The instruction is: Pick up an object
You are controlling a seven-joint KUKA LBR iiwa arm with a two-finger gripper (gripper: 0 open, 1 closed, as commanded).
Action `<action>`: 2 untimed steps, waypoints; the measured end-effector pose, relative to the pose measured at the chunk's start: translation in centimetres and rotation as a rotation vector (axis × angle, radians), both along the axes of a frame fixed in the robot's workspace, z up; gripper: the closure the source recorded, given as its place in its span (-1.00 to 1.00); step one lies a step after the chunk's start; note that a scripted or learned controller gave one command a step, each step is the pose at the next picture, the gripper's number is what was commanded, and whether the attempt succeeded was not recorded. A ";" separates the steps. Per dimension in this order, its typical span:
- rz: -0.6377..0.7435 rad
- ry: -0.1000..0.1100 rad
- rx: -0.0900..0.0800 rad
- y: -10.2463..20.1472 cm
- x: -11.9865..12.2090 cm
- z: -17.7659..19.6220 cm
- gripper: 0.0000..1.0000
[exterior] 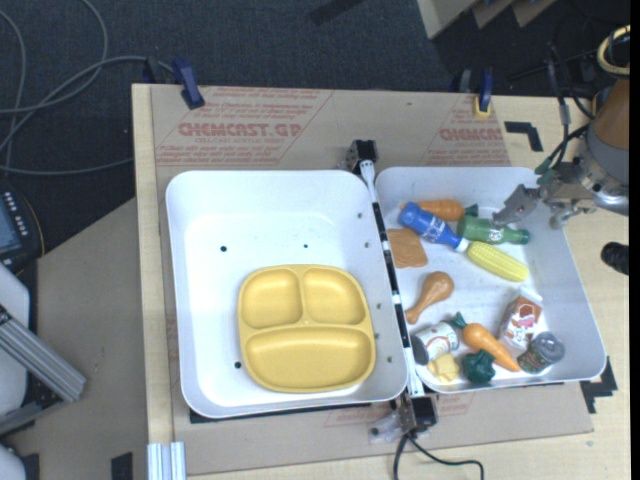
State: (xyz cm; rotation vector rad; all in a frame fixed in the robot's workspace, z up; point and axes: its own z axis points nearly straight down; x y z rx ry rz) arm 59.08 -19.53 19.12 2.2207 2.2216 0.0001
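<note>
My gripper (537, 210) hangs over the back right part of the right bin (585, 308), open, with nothing between its fingers. Just to its left lie a green bottle (493, 232) and a yellow corn cob (497, 261). Further left are a blue bottle (432, 225) and an orange piece (442, 209). A brown slice (407, 248) and a drumstick (432, 291) lie near the bin's left wall. At the front sit a carrot (487, 343), a small carton (523, 323) and a can (546, 348).
The left bin (200, 268) holds a yellow divided plate (303, 326). A white-and-red ball (437, 340), a yellow bit (445, 368) and a dark green piece (478, 368) crowd the right bin's front left corner. Blue clamps (186, 81) grip the bench's back edge.
</note>
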 end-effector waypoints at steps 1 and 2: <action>-0.001 0.010 0.003 0.6 -1.6 -11.3 -1.00; -0.001 -0.002 0.000 0.5 -1.2 -9.6 1.00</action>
